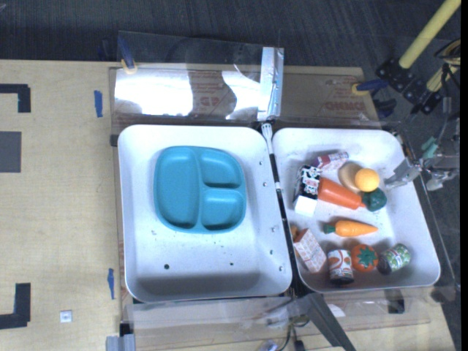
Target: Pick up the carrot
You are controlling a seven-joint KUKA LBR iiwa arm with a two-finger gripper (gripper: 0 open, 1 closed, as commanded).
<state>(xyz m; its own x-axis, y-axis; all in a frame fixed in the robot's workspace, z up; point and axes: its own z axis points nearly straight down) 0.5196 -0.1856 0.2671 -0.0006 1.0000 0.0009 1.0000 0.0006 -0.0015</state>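
A small orange carrot (355,229) with a green stub at its left end lies flat in the middle of the right bin (423,229), pointing right. Just above it lies a bigger orange cone-shaped carrot (339,194) with a dark green top (376,200) at its right end. The bigger one leans against a yellow-orange round fruit (365,178) and a black-and-white milk carton (309,182).
The right bin's front row holds a small carton (308,249), a red-and-white can (340,264), a tomato-like toy (363,257) and a green can (395,257). The left bin (139,218) holds a blue divided plate (198,189). Clamps and a yellow pole (431,24) stand at the right.
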